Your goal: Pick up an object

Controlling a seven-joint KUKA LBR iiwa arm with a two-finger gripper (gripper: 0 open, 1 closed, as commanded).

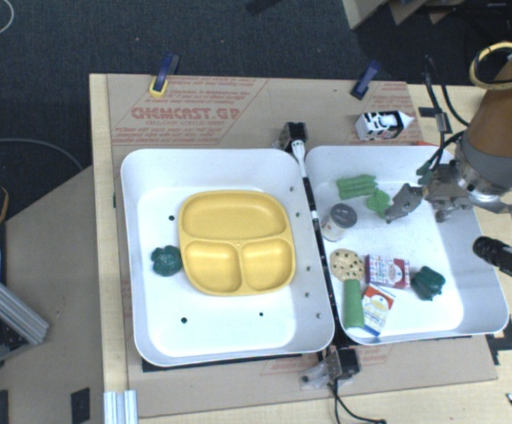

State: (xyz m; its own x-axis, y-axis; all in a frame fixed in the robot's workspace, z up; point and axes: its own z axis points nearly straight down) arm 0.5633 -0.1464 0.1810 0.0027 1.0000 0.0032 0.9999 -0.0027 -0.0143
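The right bin (481,318) holds several items. At its back lie a light green block (356,185) and a darker green piece (378,203). A small metal can (338,218) lies near the left wall, with a spotted cookie (346,262) in front of it. Toward the front are a red and white carton (387,272), a green cucumber-like stick (352,303), a small packet (377,311) and a dark green pepper (428,282). My gripper (400,208) hangs over the bin's middle, just right of the darker green piece, and it points down and to the left.
The left bin (146,210) bears a yellow divided plate (236,241) and a dark green broccoli-like toy (166,260) by its left wall. A black and white object (384,124) lies on the bench behind the right bin. The arm's body (499,140) covers the right bin's far right corner.
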